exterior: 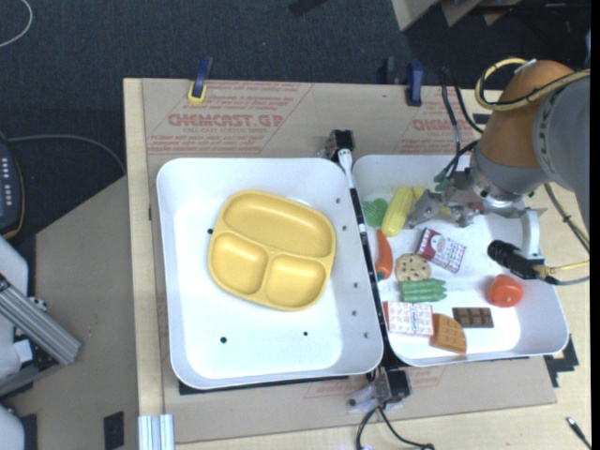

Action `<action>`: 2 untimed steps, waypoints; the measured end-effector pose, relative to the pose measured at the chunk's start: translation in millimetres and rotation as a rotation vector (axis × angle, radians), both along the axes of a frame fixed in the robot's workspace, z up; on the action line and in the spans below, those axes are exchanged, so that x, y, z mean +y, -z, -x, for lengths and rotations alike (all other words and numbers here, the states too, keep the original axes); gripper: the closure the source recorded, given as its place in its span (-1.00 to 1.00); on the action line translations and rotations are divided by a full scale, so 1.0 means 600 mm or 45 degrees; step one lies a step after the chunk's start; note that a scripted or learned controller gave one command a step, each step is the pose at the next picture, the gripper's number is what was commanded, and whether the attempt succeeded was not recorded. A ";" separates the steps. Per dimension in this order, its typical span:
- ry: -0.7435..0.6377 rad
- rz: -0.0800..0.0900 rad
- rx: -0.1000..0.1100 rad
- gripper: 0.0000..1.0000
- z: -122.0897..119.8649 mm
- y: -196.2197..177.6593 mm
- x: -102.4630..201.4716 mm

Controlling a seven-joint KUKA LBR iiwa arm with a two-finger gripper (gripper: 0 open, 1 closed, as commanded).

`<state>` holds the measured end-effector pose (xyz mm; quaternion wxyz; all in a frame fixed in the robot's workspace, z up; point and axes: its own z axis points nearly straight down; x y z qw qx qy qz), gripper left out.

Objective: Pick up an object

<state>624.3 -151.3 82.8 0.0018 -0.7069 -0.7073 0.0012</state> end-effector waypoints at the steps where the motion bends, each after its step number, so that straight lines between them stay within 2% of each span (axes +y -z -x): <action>1: 0.000 0.001 -0.006 1.00 -0.002 -0.022 0.000; 2: 0.000 0.004 -0.014 1.00 -0.010 -0.127 0.002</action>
